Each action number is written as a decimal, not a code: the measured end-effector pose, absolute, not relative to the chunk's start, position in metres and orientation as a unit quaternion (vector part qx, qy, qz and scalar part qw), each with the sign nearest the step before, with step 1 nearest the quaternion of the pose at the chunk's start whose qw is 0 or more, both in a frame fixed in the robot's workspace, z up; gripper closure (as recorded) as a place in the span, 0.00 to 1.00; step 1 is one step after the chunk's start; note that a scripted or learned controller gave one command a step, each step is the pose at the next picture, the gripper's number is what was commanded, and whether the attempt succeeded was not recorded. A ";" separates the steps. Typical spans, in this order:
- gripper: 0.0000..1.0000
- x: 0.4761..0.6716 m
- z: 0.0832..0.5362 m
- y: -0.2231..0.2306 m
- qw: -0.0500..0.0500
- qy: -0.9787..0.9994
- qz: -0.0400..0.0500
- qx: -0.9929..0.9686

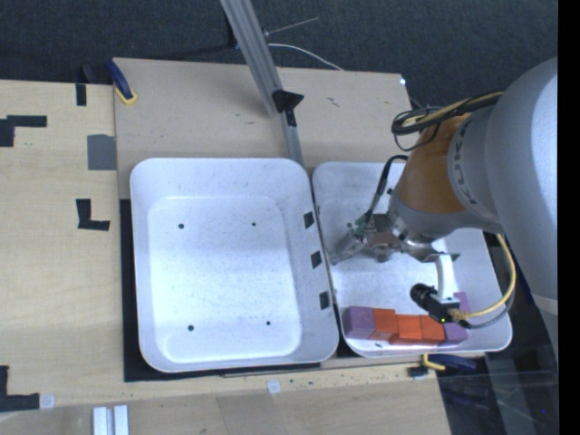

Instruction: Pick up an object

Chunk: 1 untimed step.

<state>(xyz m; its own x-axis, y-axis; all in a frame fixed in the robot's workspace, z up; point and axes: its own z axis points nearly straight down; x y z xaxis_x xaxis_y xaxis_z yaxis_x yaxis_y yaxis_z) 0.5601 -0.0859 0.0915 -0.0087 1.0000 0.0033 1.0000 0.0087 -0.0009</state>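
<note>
A row of blocks lies along the near wall of the right bin (353,188): a purple block (361,322), two orange blocks (385,324) (426,330), and another purple block (456,331) at the right end. My gripper (344,246) hangs low over the middle left of the right bin, close to the wall between the bins, pointing left. It is well above the row of blocks in the view and apart from them. Nothing shows in it. The grey arm and its orange band (430,184) cover the bin's right half.
The left bin (227,261) stands beside the right one. A slanted metal rail (256,48) runs down from the top to the bins' shared corner. Blue clamps sit at the board's far left corner (123,85) and near front edge (450,362). Cables loop by the wrist (453,297).
</note>
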 end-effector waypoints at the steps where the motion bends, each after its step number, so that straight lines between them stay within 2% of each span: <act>1: 0.00 0.556 0.219 -0.027 -0.002 -0.709 -0.003 -0.705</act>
